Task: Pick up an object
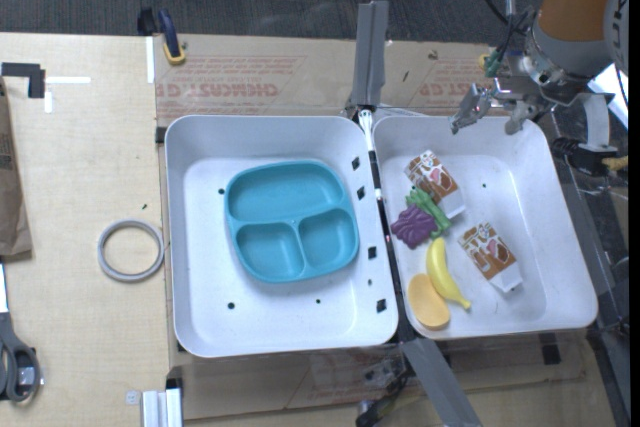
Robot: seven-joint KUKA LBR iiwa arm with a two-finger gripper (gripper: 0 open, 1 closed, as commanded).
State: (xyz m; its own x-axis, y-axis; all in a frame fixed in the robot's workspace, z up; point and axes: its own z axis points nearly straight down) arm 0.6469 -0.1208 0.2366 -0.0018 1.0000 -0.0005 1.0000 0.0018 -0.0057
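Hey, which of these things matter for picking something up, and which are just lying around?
For the job:
hand, open above the right bin
banana
purple grapes
two snack cartons
orange piece

Lying about:
blue divided tray
tape ring
scissors

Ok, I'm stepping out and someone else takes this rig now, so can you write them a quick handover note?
Gripper: open, holding nothing, above the far edge of the right bin.
Right bin: two small cartons, purple grapes, banana, an orange piece.
Left bin: blue divided tray.
Done: nothing picked yet.
Left: descend, grasp one object, lift.
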